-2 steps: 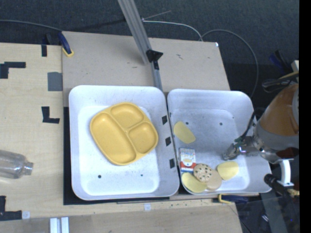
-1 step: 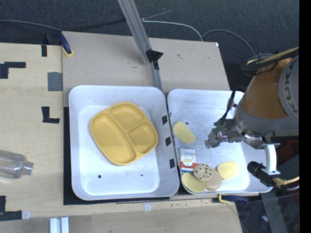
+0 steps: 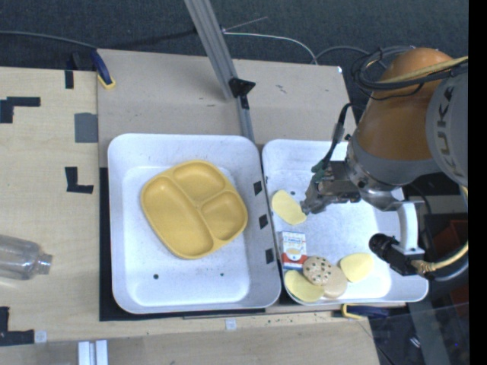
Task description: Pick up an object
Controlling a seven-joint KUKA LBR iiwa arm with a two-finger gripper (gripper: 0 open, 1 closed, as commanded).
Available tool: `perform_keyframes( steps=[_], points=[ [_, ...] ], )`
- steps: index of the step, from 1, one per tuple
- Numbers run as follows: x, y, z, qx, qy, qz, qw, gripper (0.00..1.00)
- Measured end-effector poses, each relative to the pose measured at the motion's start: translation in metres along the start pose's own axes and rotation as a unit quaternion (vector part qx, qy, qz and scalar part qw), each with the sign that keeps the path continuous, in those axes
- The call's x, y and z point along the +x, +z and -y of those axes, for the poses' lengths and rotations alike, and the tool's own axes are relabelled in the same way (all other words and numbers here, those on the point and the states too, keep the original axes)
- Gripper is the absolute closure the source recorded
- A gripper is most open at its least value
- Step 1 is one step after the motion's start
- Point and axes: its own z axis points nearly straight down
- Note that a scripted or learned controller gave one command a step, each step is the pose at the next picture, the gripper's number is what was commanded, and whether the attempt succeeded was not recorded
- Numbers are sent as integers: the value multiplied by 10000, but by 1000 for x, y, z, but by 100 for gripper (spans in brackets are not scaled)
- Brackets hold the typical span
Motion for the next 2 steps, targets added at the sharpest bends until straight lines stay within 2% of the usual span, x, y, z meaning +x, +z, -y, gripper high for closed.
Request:
perform_keyframes(
  steps=[1, 2],
  points=[
    [-30, 100, -60, 61, 58, 25, 10000, 100],
    [58, 54, -102, 9, 5, 10, 10000, 100]
  ],
)
